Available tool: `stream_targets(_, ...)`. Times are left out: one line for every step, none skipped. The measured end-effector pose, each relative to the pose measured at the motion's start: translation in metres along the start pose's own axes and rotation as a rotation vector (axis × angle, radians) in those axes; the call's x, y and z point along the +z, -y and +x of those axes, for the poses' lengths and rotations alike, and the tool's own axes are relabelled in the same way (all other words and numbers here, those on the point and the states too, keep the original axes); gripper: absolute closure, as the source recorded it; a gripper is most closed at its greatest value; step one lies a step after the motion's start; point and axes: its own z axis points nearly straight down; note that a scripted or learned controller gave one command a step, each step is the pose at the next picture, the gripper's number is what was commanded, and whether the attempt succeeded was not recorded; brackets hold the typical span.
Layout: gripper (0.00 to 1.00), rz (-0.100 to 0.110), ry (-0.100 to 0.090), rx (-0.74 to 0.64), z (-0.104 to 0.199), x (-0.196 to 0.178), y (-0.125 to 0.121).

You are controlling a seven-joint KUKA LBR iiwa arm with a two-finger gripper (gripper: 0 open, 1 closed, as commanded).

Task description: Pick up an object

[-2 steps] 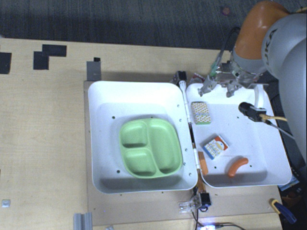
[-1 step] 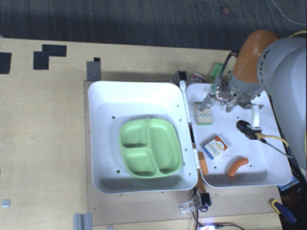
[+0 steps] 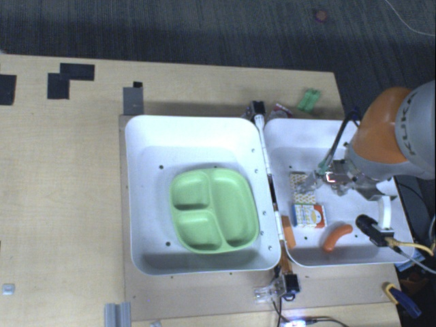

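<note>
You have the pincer (image 3: 332, 177) low over the right bin (image 3: 300, 136), near its centre; whether its fingers are spread or closed you cannot tell, and nothing shows between them. At its 8 o'clock lie a patterned packet (image 3: 300, 184) and, just below, a small printed carton (image 3: 308, 215); at 6 o'clock an orange sausage (image 3: 337, 236). The left bin (image 3: 146, 182) holds a green divided tray (image 3: 214, 208)

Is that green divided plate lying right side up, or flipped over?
Right side up: the green plate shows its three hollow compartments facing the camera, flat in the left bin.
</note>
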Motion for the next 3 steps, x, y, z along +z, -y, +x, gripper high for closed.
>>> stream_targets(1.00,-0.005,-0.003,-0.001,0.002,-0.011,-0.002)
stream_targets(1.00,0.011,0.000,0.000,-0.063,-0.029,-0.028)
stream_targets(0.00,0.012,-0.001,-0.001,-0.062,-0.028,-0.028)
